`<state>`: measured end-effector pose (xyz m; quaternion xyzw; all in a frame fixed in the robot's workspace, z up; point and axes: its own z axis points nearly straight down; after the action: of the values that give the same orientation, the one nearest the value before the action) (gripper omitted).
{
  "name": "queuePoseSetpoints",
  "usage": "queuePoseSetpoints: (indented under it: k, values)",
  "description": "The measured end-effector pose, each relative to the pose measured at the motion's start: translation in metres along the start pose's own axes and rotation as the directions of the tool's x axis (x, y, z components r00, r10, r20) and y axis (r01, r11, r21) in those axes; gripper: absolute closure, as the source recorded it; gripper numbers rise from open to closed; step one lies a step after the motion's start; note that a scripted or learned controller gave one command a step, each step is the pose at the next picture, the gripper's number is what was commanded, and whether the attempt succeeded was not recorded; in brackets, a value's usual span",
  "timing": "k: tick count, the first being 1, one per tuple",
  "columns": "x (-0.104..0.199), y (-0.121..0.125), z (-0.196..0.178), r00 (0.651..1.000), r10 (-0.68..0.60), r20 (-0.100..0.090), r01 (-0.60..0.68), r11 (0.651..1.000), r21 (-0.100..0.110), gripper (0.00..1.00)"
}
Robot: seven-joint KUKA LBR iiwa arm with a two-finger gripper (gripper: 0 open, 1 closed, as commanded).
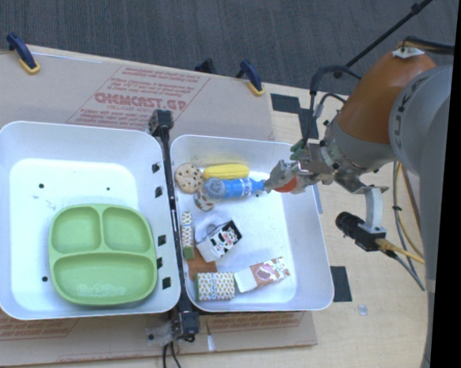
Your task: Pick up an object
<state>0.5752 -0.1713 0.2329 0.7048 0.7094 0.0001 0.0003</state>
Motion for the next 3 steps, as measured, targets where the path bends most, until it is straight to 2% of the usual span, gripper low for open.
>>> queuePoseSetpoints:
  k: [1, 2, 3]
  values:
    - [0.071, -0.030, -0.030, 1.000, 0.000, -0.002, 0.000, 1.000, 0.003, 1.00]
    - [0.123, -0.079, 0.003, 1.000, -0.001, -0.001, 0.001, 1.000, 0.006, 1.00]
    - [0.123, -0.078, -0.007, 1.000, -0.004, -0.001, 0.004, 1.000, 0.006, 1.00]
